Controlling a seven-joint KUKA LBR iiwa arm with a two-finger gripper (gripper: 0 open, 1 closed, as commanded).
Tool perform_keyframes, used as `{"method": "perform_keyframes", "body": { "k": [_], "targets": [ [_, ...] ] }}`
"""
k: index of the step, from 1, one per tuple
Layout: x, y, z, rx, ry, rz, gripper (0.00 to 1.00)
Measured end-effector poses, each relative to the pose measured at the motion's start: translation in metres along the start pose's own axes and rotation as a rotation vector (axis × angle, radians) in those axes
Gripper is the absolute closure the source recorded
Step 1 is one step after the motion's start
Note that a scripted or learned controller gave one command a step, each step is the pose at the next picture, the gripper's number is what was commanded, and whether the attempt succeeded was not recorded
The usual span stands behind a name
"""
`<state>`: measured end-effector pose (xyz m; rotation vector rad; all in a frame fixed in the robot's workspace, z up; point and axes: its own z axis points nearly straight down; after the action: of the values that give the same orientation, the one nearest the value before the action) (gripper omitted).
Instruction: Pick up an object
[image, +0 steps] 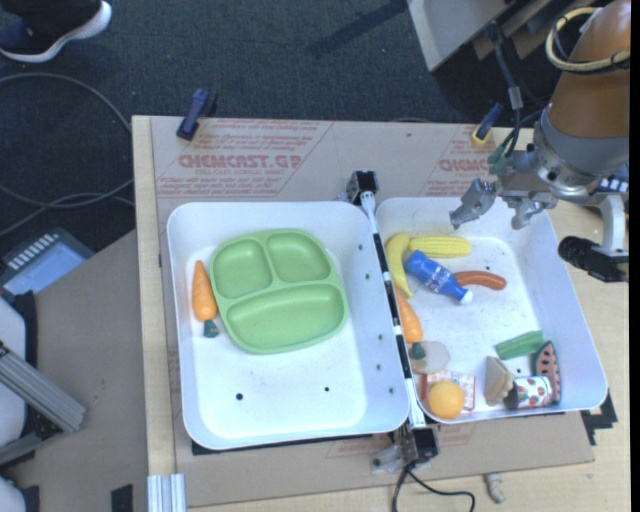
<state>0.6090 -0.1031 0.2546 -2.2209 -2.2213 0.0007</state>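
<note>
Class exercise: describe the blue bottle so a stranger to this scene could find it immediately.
Look in the right-hand white bin, toward its far end. The blue bottle lies on its side between the corn cob and the sausage. It is the only blue item there, with a white cap.

Both white bins (290, 425) look like smooth, slightly glossy moulded plastic. In the left bin, the green divided plate (280, 290) is matt plastic, and the orange carrot (203, 290) beside it has a smooth plastic sheen. The surface (300, 160) is brown cardboard, matt, printed with red lettering. In the right bin, the blue bottle (436, 275) looks glossy, and the yellow corn (440, 245) looks like ribbed plastic. The end effector (500, 205) is dull grey metal.
</note>
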Motion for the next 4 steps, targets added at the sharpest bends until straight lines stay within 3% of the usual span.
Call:
{"method": "perform_keyframes", "body": {
  "k": [1, 2, 4],
  "targets": [
    [-0.009, -0.013, 0.170, -0.001, 0.000, 0.001, 0.00],
    [0.005, -0.027, 0.170, 0.001, 0.001, 0.001, 0.00],
    [-0.014, -0.022, 0.170, -0.002, 0.000, 0.001, 0.00]
  ]
}}
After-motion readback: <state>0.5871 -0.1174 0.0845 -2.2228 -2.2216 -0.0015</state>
